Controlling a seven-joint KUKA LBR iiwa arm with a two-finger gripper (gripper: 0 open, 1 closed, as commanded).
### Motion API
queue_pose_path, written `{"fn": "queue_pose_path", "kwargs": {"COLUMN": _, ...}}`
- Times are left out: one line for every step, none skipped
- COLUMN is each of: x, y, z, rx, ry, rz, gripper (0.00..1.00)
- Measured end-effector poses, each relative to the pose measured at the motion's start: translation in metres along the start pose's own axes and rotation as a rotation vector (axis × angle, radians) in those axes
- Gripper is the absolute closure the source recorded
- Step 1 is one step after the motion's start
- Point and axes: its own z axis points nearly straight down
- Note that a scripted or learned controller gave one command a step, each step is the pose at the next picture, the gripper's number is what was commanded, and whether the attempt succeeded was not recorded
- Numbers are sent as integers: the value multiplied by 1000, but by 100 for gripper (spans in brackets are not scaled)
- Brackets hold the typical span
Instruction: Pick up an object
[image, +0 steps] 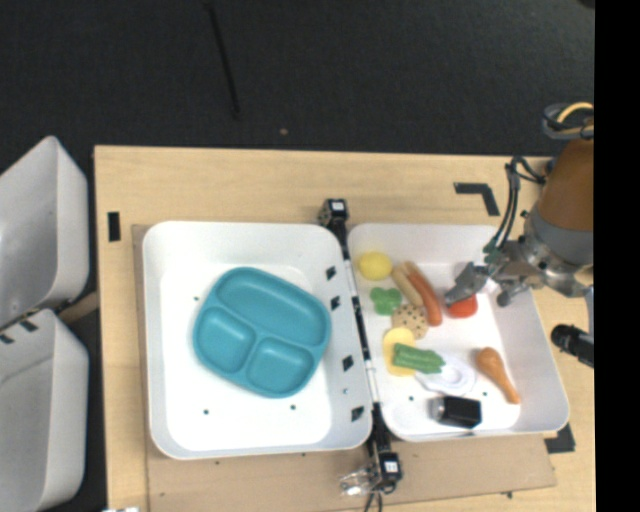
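Objects for picking lie in the right bin (540, 395), a shallow white tray beside a matching left bin (160, 400); both rest on a pale wooden bench (250, 180) over dark floor (300, 70); white padded shapes (35, 270) stand at the left edge. Nearest in the right bin: a black block (458, 410), long axis roughly left-right; then a white piece (447, 378); an orange carrot (497, 372), pointing from upper left to lower right; a green vegetable (416, 357) lying across a yellow cheese wedge (402, 340), its long axis tilted slightly down to the right. Further back: a small green piece (385, 298); a sausage in a bun (418, 292), running diagonally upper left to lower right, red-orange on tan; a red piece (462, 308) just beside the gripper (485, 285); a yellow lemon (375, 265), round. The left bin holds a teal divided plate (262, 330), three compartments. The gripper sits low over the right bin's far right; fingers look spread, nothing seen pinched between them; the orange band (567, 190) shows above.
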Motion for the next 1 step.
{"fn": "queue_pose_path", "kwargs": {"x": 0, "y": 2, "z": -6, "rx": -10, "ry": -2, "rz": -3, "gripper": 0}}
